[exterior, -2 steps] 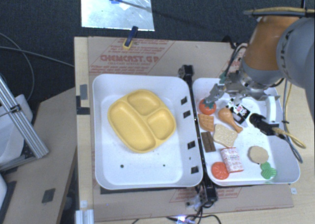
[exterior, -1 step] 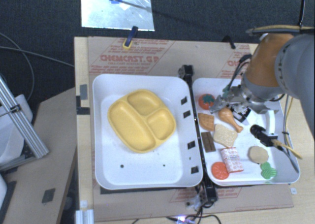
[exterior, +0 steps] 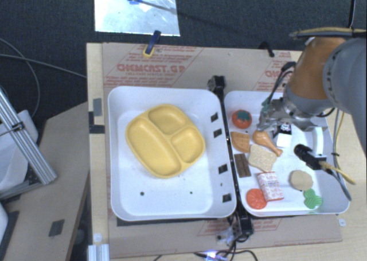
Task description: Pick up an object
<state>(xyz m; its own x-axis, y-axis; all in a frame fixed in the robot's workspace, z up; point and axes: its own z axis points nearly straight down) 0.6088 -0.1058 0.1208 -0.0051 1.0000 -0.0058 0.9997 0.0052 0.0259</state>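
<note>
1. Tool (exterior: 270, 121) hangs low in the right bin (exterior: 238, 102), just above the upper end of the drumstick (exterior: 266, 139). Whether they touch cannot be told.
2. Tool state: cannot tell whether it is spread or pressed together, as the wrist blocks the view. Nothing is seen pinched.
3. Likely target (a judgement): the drumstick, since it is nearest the tool. It lies flat on the bin floor, not lifted.
4. Around the drumstick:
   - tomato (exterior: 242, 119) up-left, near
   - orange chip (exterior: 241, 141) just left
   - cracker (exterior: 262, 158) just below, about touching
   - brown bar (exterior: 242, 165) lower-left
   - red-white packet (exterior: 269, 185) below, apart
   - red disc (exterior: 256, 198) beyond the packet
   - cookie (exterior: 301, 180) lower-right
   - green piece (exterior: 312, 199) past the cookie
5. Well left of the drumstick, the left bin (exterior: 126, 197) holds a yellow plate (exterior: 165, 139).
6. Progress: early, at the approach stage.
   - Done: the tool is placed over the pile.
   - Left: close on an object, then lift it clear.
7. Risk (a judgement): the chip and cracker crowd the drumstick, so the grab may slip or take the wrong piece.
</note>
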